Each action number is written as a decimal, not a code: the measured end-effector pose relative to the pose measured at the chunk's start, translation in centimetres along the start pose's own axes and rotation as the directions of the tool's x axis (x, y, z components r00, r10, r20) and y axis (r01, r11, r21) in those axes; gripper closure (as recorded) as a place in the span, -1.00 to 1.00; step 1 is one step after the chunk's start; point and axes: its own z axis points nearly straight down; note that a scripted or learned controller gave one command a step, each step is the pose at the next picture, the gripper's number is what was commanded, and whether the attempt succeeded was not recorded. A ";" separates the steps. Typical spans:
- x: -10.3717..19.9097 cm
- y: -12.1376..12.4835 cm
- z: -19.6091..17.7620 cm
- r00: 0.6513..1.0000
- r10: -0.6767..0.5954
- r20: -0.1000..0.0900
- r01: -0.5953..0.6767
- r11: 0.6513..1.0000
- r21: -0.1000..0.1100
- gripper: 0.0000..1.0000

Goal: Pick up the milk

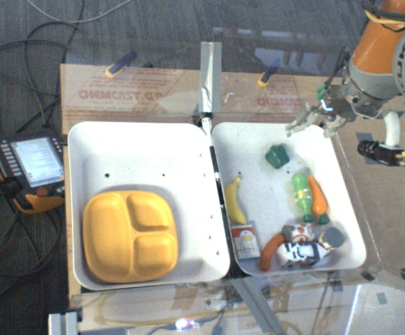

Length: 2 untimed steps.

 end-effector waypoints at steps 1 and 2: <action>-4.1 -8.6 11.2 0.988 -0.152 -0.002 0.152 0.988 0.000 -1.00; 5.0 -10.7 9.4 0.986 -0.165 -0.001 0.165 0.986 0.000 -1.00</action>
